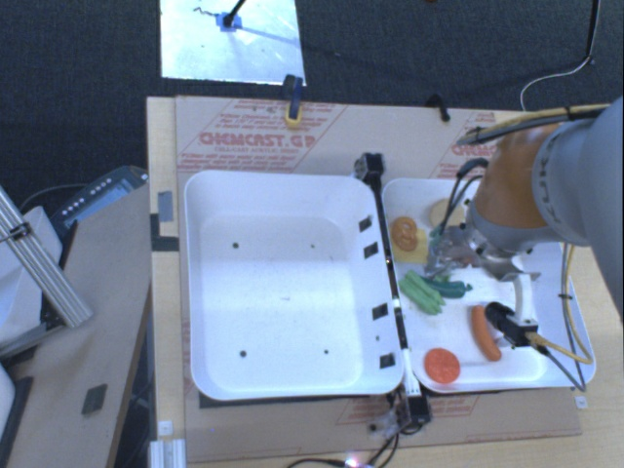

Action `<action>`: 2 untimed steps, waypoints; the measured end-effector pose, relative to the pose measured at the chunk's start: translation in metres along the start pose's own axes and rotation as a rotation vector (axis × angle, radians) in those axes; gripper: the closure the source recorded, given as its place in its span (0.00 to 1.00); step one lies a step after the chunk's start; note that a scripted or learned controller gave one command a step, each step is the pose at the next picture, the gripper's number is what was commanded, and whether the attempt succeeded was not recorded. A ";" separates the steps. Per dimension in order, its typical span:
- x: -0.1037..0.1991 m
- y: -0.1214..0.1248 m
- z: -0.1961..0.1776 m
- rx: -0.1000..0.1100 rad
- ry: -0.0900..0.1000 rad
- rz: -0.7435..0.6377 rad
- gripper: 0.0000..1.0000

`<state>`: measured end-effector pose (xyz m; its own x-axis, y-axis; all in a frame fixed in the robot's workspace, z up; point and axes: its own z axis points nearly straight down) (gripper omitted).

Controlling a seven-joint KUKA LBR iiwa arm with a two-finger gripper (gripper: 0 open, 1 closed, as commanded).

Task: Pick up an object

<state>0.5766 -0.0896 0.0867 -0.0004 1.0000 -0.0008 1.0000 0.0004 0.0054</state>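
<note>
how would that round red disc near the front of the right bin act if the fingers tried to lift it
The flat round red disc lies low against the right white bin floor, so fingers would probably struggle to get under it. It looks smooth, perhaps slippery. Pushed, it should slide, not roll.

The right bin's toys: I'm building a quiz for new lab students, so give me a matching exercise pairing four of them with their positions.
Things:
1. red disc
2. sausage
3. green pod
4. orange-yellow round piece

Places:
A. far end of the right bin, beside the divider
B. middle of the bin, just below the gripper
C. near left corner
D. near side, right of the red disc

Pairs: 1-C, 2-D, 3-B, 4-A
</note>
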 end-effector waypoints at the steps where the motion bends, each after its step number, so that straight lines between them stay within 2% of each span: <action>1: -0.097 -0.076 -0.001 -0.001 -0.006 0.009 1.00; 2: -0.079 -0.036 -0.029 -0.001 -0.001 -0.006 1.00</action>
<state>0.5404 -0.1685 0.1156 -0.0067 1.0000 -0.0015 1.0000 0.0067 0.0063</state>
